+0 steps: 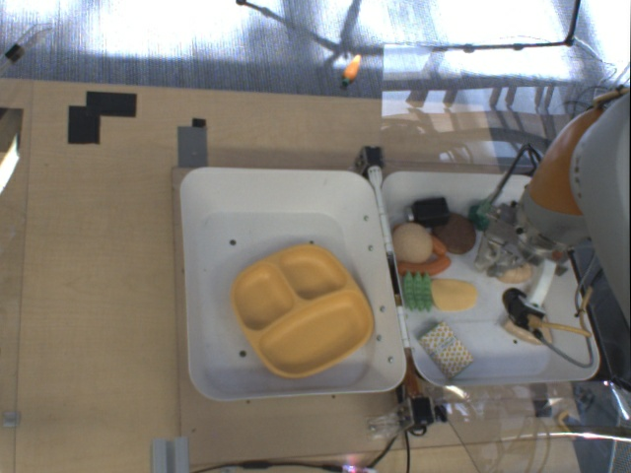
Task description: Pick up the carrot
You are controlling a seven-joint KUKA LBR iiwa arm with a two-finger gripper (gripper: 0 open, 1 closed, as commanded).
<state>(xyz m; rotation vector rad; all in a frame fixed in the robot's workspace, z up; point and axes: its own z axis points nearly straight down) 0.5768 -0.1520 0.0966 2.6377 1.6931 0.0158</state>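
Note:
The carrot (431,262) is a short orange piece in the right bin (493,363), near its left wall. It is partly hidden under a tan ball (412,241), so only its right end shows. My gripper (500,253) hangs low over the bin's right half, to the right of the carrot and apart from it. The grey arm with its orange band (564,175) comes in from the right edge.
Around the carrot lie a brown round piece (456,234), a small black object (430,210), a green ridged piece (418,291) joined to a yellow one (455,294), and a patterned box (446,349). The left bin (212,264) holds a yellow divided plate (302,309).

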